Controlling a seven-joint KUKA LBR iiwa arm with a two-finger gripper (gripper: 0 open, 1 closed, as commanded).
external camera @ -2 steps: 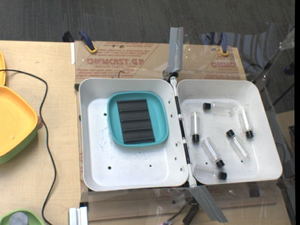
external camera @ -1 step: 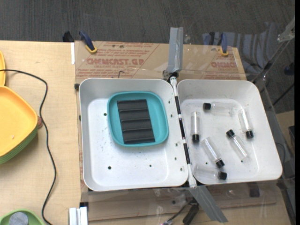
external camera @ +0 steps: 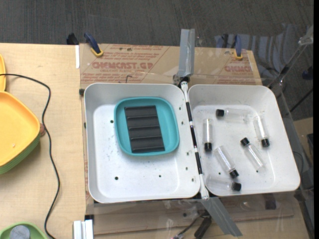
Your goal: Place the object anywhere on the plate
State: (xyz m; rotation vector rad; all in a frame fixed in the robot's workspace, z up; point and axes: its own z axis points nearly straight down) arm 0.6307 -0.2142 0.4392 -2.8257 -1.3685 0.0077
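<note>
**Q:** Nearest the camera, what lies along the bottom edge?

**A:** A grey metal bracket (external camera: pixel 219 223) juts out below the seam between the two bins. A green round object (external camera: pixel 20 231) sits at the bottom left corner of the wooden bench.

**Q:** Where is the plate?

**A:** A teal square plate (external camera: pixel 119 128) with rounded corners lies flat in the left bin (external camera: pixel 94 153), towards its far side. A dark ribbed pad (external camera: pixel 144 128) covers its middle.

**Q:** And the things to be placed?

**A:** Clear tubes with black caps lie scattered in the right bin (external camera: pixel 285 153). One tube (external camera: pixel 207 133) lies near the seam, a second tube (external camera: pixel 227 163) is slanted below it, and a third tube (external camera: pixel 261 132) is farther right. All are well apart from the plate, across the seam between the bins.

**Q:** What are the gripper's jaws doing?

**A:** I cannot tell.

**Q:** Anything else on the bench?

**A:** Stacked yellow dishes (external camera: pixel 15 133) sit at the far left, with a black cable (external camera: pixel 50 133) curving beside them. Printed cardboard (external camera: pixel 124 61) lies behind the bins, held by blue clamps (external camera: pixel 93 44).
</note>
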